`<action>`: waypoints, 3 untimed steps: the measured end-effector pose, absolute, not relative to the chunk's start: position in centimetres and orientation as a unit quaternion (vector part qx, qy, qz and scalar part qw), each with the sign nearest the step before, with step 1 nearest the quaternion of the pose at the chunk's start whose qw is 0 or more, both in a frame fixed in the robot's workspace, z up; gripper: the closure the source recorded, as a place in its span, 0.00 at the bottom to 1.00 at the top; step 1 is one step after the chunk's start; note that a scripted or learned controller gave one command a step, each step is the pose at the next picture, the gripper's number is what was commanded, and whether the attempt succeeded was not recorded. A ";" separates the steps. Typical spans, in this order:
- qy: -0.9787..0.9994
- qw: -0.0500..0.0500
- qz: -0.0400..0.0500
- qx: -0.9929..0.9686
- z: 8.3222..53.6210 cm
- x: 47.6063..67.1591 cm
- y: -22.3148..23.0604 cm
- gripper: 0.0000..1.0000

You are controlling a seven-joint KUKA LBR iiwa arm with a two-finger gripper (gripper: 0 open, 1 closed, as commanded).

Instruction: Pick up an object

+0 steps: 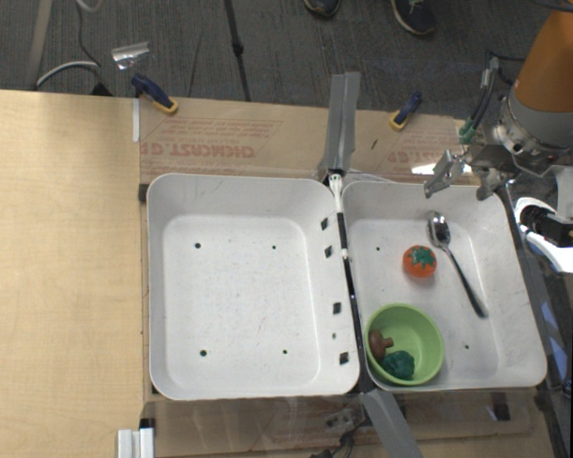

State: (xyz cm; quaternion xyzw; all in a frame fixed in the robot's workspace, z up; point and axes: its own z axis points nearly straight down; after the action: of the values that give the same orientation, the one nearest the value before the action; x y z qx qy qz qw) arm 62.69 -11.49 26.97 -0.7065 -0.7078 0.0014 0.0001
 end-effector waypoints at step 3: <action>-0.587 0.001 0.002 -0.809 10.0 58.4 -10.8 1.00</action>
State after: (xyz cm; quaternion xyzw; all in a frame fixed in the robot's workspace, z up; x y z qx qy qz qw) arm 58.36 -10.81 9.98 -0.8093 -0.5874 0.0021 0.0010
